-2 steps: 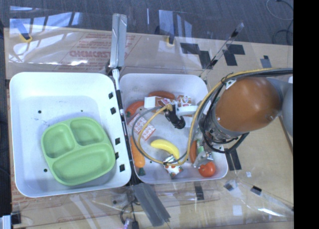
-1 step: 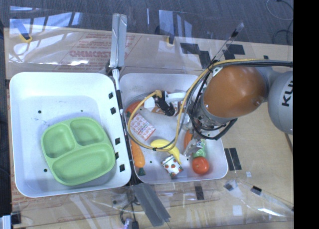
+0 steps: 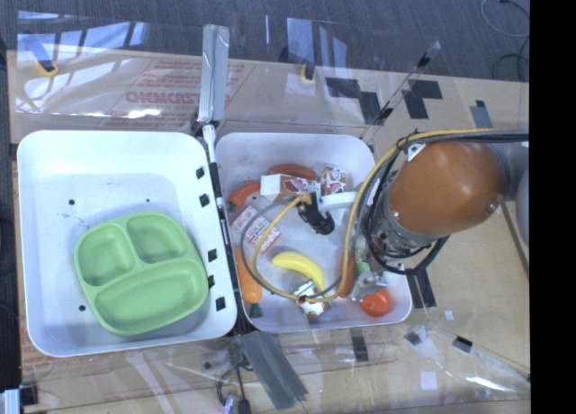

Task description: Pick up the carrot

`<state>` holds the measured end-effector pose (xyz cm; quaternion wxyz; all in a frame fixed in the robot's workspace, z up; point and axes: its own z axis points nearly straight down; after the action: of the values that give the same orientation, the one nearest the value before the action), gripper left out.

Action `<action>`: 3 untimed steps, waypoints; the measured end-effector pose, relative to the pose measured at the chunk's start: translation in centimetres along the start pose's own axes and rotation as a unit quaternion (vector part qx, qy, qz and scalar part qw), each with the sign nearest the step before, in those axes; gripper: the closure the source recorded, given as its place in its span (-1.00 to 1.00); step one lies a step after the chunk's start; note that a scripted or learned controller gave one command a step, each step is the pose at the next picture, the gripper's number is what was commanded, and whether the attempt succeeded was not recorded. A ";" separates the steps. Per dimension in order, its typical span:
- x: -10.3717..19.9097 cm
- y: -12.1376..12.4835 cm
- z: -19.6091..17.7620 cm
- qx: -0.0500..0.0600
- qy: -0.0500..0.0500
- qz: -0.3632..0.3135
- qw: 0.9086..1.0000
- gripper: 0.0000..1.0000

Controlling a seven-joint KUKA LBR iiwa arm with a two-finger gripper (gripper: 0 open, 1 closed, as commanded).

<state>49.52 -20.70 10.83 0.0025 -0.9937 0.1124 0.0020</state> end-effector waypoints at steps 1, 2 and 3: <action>4.4 -3.8 -0.2 0.000 0.001 -0.015 1.000 -1.00; -1.1 -3.4 2.1 -0.002 -0.003 -0.002 1.000 -1.00; -1.1 -3.4 2.1 -0.002 -0.003 -0.002 1.000 -1.00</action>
<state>49.19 -17.15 8.79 0.0005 -0.9938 0.1106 0.0056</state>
